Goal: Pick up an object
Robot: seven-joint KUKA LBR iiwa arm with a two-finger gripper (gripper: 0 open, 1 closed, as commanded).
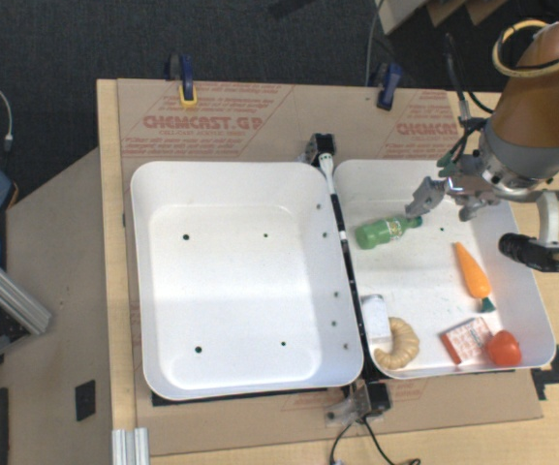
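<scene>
My gripper (447, 203) hangs over the back of the right bin (531, 298), open, with nothing between its fingers. Its left finger (422, 200) is just above the cap end of a green bottle (386, 231) that lies on its side near the bin's left wall. An orange carrot (473, 269) lies in front of the gripper. Along the bin's front edge lie a tan croissant (400, 345), a red and white packet (465, 340) and a red tomato (504, 349).
A small white object (373, 315) rests against the right bin's left wall, by the croissant. The left bin (163, 260) stands beside it on the cardboard-covered bench (260, 114). Clamps (184, 76) hold the board's far edge.
</scene>
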